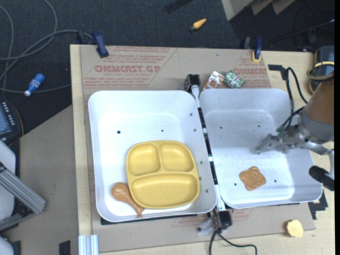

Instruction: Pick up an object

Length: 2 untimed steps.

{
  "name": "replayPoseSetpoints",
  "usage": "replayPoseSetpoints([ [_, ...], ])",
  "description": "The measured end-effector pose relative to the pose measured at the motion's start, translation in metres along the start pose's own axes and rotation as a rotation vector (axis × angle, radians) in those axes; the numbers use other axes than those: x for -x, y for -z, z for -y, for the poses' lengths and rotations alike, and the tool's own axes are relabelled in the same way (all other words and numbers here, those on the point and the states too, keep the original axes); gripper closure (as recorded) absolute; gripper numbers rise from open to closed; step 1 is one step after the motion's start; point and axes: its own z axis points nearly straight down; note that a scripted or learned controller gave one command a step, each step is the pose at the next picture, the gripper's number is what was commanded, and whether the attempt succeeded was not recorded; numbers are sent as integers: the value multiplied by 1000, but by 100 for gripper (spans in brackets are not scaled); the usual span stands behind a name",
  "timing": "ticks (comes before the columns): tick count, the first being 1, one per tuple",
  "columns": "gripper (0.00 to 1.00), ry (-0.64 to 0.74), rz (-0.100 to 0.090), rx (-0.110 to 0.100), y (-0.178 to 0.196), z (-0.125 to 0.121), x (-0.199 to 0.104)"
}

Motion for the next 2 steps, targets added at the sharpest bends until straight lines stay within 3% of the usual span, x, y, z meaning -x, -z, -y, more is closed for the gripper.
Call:
replayPoseSetpoints([
  [1, 0, 1, -3, 0, 0, -65, 1],
  [2, 0, -6, 10, 9, 80, -46, 8],
])
